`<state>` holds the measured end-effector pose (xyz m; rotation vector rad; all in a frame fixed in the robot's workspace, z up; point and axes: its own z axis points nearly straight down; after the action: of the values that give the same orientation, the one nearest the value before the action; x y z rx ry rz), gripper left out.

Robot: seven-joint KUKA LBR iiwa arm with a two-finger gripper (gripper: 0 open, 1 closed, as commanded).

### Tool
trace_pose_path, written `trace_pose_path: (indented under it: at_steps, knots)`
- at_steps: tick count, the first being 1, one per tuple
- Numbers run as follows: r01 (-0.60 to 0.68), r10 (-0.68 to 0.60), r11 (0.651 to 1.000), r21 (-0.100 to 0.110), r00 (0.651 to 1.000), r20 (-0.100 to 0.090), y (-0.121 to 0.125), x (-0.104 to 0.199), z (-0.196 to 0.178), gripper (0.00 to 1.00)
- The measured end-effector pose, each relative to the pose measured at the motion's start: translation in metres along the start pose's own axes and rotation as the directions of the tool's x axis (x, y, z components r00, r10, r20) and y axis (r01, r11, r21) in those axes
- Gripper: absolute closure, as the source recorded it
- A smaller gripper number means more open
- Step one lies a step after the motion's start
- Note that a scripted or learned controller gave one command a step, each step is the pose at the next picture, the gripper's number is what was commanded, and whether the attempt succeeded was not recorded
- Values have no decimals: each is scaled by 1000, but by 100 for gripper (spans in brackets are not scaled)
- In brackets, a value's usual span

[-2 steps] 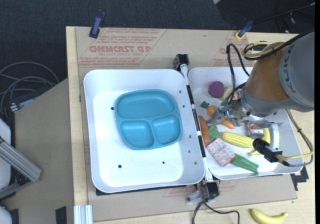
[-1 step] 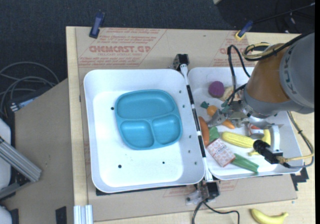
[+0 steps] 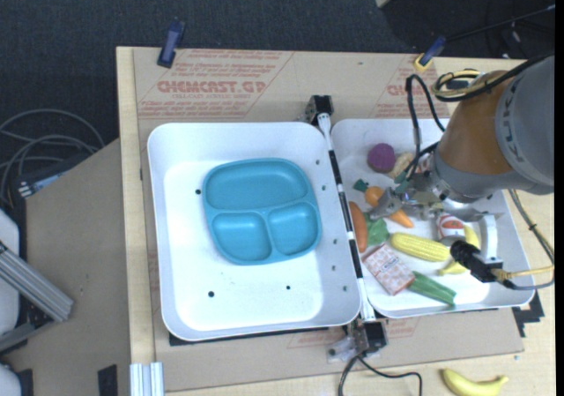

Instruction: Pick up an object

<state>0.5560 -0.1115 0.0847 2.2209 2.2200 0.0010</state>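
Observation:
The right bin (image 3: 520, 293) holds several toy foods: a purple ball (image 3: 381, 156), an orange carrot (image 3: 357, 225), a yellow corn cob (image 3: 420, 249), a pink-and-white packet (image 3: 389, 267) and a long green piece (image 3: 432, 288). My gripper (image 3: 408, 195) hangs low over the middle of this bin, among small orange pieces (image 3: 375, 195) and a green piece (image 3: 377, 231), just left of the grey arm with its orange band (image 3: 471, 134). The arm's wrist hides part of the bin's right side.
The left bin (image 3: 176, 209) holds a blue sectioned plate (image 3: 260, 209). A yellow banana (image 3: 473, 380) lies on the bench below the right bin. Blue clamps (image 3: 170, 44) sit at the board's far corners. A black cable loops near the arm at the upper right.

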Motion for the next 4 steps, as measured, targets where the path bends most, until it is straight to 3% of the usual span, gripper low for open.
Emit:
trace_pose_path:
  at_steps: [1,2,3,4]
  knots:
    - [0,0,1000,-3,1000,2,16,19,-1,0]
    - [-1,1,1000,0,1000,1,-23,16,-1,0]
    - [1,-1,1000,1,1000,0,-5,17,0,0]
    - [1,-1,1000,0,1000,0,-5,18,-10,100]
